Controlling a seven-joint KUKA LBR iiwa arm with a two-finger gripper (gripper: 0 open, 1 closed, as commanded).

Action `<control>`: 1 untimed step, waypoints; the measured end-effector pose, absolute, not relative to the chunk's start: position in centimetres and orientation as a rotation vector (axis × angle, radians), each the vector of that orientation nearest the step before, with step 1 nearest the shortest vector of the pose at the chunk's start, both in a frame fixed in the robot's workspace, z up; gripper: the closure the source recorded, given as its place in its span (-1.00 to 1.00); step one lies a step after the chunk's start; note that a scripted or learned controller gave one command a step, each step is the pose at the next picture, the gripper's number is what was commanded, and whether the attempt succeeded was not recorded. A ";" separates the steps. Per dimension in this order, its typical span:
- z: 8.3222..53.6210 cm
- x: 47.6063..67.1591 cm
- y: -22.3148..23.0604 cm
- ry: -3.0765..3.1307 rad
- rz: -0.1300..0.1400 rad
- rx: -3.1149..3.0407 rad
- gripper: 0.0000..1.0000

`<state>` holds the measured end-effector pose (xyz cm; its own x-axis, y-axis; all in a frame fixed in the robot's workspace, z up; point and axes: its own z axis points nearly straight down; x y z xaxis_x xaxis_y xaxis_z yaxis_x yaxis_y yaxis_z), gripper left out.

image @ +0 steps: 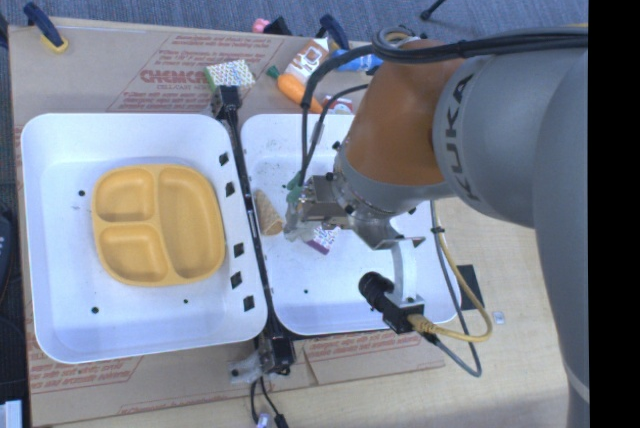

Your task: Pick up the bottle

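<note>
Bottle (pixel 303 74) is orange with a white label around the middle and what looks like a small green cap on its left end. It's lying on its side, tilted a bit, on the brown cardboard (pixel 150 76) just past the far rim of the right bin (pixel 330 316), so it's outside the bin, not in it. A black cable (pixel 312 91) loops across in front of it and the arm's orange band (pixel 400 126) hides its right end, so only part of the body shows. The label print is too small to read. The gripper (pixel 302 211) is nowhere near it: it's down inside the right bin toward the left wall, well apart from the bottle. Honestly can't tell if it's open or closed, because the wrist bulk sits right over it and the tip is just a dark metal jumble from this angle. Nothing can be seen gripped in it. Just left of it there's a tan cone-shaped thing (pixel 268 212) lying on the bin floor, and just below it a little purple-and-white packet (pixel 322 238); whether the gripper touches either one isn't clear. Over in the left bin (pixel 50 146) sits a yellow divided plate (pixel 158 223), and a small patterned box (pixel 228 74) rests on the cardboard to the left of the bottle.
</note>
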<state>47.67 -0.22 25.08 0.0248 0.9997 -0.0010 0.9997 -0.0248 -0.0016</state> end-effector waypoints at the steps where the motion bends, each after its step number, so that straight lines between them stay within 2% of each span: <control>1: 19.1 47.5 -0.2 -2.036 0.007 -2.387 1.00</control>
<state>47.54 -0.22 19.09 0.1577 0.9875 -0.0005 0.9875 -0.1577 -0.0063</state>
